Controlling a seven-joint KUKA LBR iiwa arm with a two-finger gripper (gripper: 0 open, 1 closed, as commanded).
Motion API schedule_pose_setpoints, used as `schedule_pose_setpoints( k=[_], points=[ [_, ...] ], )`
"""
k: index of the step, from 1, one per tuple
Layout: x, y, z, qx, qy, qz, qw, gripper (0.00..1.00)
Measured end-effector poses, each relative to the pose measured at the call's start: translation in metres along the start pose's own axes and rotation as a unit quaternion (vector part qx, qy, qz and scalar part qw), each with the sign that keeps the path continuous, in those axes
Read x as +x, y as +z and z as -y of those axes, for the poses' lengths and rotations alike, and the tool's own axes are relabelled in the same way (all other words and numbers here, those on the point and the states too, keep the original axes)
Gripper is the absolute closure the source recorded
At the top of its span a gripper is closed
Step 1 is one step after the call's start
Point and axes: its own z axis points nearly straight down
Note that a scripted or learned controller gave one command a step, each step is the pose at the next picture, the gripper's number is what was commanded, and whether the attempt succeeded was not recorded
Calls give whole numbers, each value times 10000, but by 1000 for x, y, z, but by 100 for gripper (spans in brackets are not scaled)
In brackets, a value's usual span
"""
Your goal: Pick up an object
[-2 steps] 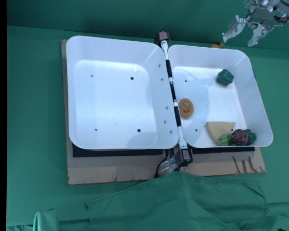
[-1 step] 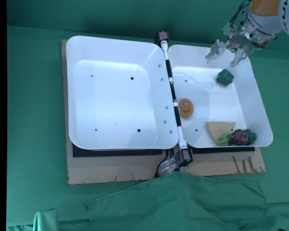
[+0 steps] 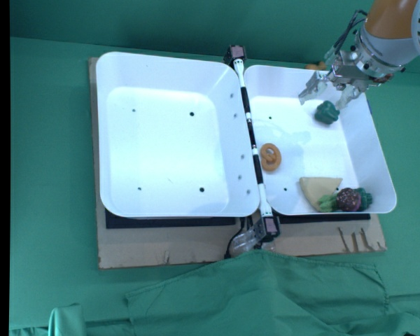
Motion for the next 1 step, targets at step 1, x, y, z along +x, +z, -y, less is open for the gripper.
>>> schedule_pose_setpoints(
  k=[1],
  points=[
    [33,30,37,16,-14,-8,10000,0]
  ],
)
